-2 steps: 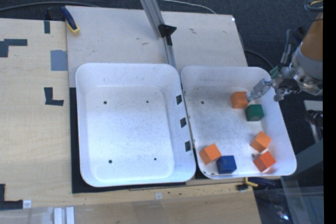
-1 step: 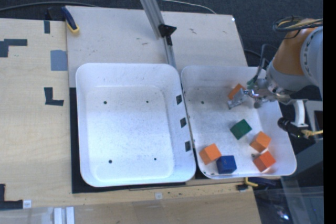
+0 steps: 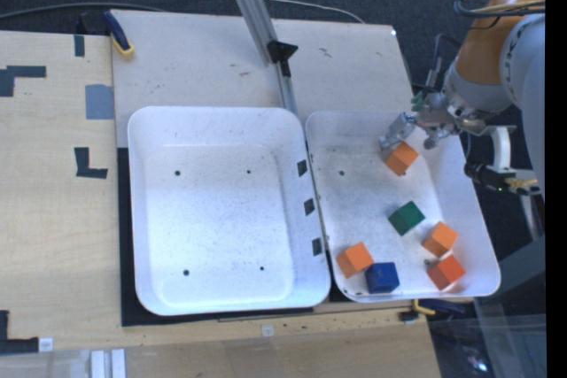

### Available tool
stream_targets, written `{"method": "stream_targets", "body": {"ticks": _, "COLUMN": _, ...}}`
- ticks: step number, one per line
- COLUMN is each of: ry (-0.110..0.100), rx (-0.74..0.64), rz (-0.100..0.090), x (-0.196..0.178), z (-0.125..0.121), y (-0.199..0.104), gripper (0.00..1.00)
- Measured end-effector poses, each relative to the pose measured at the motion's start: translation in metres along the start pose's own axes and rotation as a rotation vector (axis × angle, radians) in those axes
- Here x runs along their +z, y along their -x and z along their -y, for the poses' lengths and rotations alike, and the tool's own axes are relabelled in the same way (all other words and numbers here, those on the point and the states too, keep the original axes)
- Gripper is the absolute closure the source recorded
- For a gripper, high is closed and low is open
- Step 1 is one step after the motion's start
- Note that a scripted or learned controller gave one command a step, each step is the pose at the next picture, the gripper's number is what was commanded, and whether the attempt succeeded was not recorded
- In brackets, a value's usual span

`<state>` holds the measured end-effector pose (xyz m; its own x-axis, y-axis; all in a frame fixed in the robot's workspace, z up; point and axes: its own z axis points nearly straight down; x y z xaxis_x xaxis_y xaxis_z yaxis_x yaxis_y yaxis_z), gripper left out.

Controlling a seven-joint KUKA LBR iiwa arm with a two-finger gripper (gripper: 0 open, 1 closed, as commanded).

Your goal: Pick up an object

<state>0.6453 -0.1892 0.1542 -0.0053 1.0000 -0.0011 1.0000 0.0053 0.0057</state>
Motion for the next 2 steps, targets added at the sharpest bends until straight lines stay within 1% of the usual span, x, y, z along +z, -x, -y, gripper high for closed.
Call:
{"method": "stream_targets", "body": {"ticks": 1, "ry": -0.015, "rx": 0.004, "rz": 0.0, "x": 0.066, "z": -0.033, "y": -0.012, "gripper": 0.0}}
{"method": "stream_targets", "body": {"ticks": 2, "ry": -0.011, "rx": 0.007, "rz": 0.0, "x": 0.062, "z": 0.019, "y": 0.008, "gripper": 0.0}}
